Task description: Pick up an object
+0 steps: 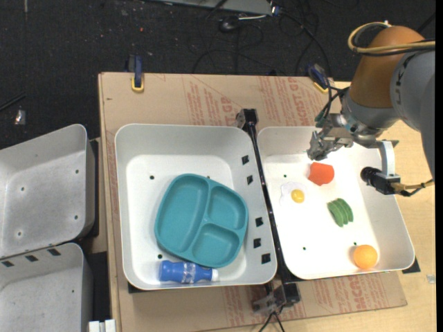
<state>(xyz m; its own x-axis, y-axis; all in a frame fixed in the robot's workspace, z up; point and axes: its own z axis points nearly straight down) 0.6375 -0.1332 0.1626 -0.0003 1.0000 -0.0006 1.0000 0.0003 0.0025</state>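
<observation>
The grey KUKA arm with its orange band (383, 47) enters from 3 o'clock and bends down over the right shallow white plastic bin (394, 227). Its two-finger gripper (320, 149) hangs at the bin's 11 o'clock corner, just above and touching the top edge of a small red-orange block-shaped toy (321, 173). The fingers point down toward that toy, but the dark metal blurs together there, so I cannot tell whether they stand wide or narrow, and nothing is seen clearly between them.

In the same bin, a small yellow round toy (297, 196) lies at 8 o'clock from the red-orange toy, near it but apart. A green ridged oblong toy (340, 211) lies near the bin's middle, at 5 o'clock from the red-orange toy. An orange ball-shaped fruit toy (365, 256) sits at the bin's 5 o'clock corner, well apart from the gripper.

The left shallow white plastic bin (131, 185) holds a teal plastic plate with 3 compartments (201, 219), lying flat at its middle. A blue plastic bottle with a white cap end (185, 272) lies on its side at 6 o'clock of the plate, just beside its rim.

Both bins rest side by side on a brown cardboard-covered desk (180, 99).
</observation>
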